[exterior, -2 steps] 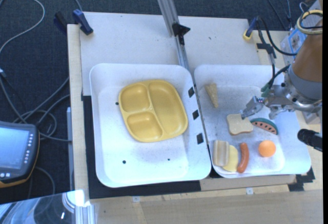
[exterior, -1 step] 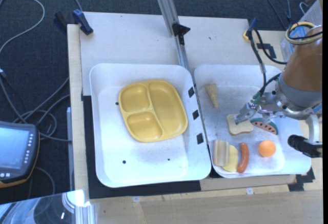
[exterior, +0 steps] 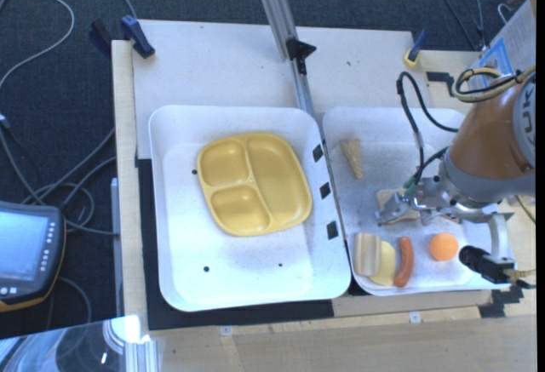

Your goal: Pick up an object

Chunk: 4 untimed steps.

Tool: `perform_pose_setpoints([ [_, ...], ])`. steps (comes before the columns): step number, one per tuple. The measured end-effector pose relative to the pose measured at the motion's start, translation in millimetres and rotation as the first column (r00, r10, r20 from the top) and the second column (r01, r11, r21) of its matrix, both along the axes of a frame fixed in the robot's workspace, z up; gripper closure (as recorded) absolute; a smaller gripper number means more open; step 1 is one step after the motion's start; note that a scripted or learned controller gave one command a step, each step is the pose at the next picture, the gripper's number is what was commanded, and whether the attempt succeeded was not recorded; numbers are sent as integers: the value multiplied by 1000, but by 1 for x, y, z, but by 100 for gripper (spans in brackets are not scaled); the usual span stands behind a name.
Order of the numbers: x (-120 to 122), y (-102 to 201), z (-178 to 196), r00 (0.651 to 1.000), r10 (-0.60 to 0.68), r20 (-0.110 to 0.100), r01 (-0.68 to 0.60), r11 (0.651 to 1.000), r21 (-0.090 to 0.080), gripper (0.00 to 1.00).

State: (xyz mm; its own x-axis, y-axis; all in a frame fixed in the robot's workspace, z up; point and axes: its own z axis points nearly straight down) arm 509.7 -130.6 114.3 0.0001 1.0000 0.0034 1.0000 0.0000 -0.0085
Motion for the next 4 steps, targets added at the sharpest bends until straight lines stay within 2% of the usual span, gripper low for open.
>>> perform_pose_setpoints([
  [1,3,0,14,1000,0,10,0,1000,-2,100],
  [2,4,8,74,1000,3,16,-3,1000,-5,100],
  [3,6,8,106,1000,2,14,-2,1000,-4,100],
  [4,15,72,108,1000,9,11,-9,1000,-1,100],
])
